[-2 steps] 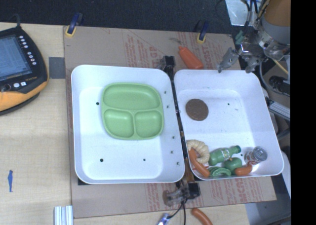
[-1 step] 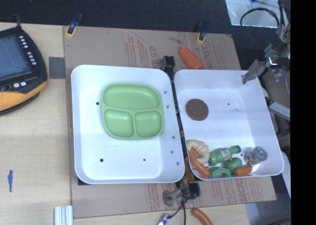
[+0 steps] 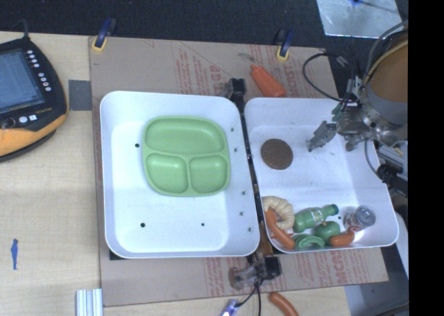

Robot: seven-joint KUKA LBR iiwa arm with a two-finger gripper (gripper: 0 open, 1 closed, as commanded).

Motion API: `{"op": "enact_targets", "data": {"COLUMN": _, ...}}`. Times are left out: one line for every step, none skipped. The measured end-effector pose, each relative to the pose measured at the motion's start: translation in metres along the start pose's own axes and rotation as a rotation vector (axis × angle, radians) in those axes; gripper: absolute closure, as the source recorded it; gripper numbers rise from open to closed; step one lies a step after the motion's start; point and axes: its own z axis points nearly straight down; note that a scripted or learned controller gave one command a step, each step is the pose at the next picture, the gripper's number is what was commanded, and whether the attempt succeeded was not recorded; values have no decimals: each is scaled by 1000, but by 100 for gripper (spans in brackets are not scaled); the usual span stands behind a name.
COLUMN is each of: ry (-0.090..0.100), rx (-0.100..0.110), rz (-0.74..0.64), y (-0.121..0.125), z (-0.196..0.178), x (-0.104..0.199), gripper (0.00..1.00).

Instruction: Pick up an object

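My gripper (image 3: pixel 331 138) hangs over the upper right part of the right bin (image 3: pixel 312 176), fingers spread and nothing between them. A brown round disc (image 3: pixel 277 154) lies on the bin floor to the gripper's left, apart from it. Along the bin's near edge lie a croissant-like piece (image 3: pixel 278 208), a green bottle (image 3: pixel 313 216), an orange carrot-like piece (image 3: pixel 279 235), a green ring (image 3: pixel 310 242), a sausage (image 3: pixel 342 239) and a small can (image 3: pixel 361 217).
The left bin (image 3: pixel 125 224) holds a green divided plate (image 3: pixel 186 154). An orange carrot (image 3: pixel 266 81) lies on the cardboard behind the right bin. A teach pendant (image 3: pixel 28 96) sits at the far left. Another orange piece (image 3: pixel 284 303) lies near the front edge.
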Motion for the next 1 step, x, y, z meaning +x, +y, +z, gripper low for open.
{"op": "enact_targets", "data": {"ry": -1, "rx": 1, "rz": 0, "y": -8, "z": 101, "x": 26, "gripper": 0}}
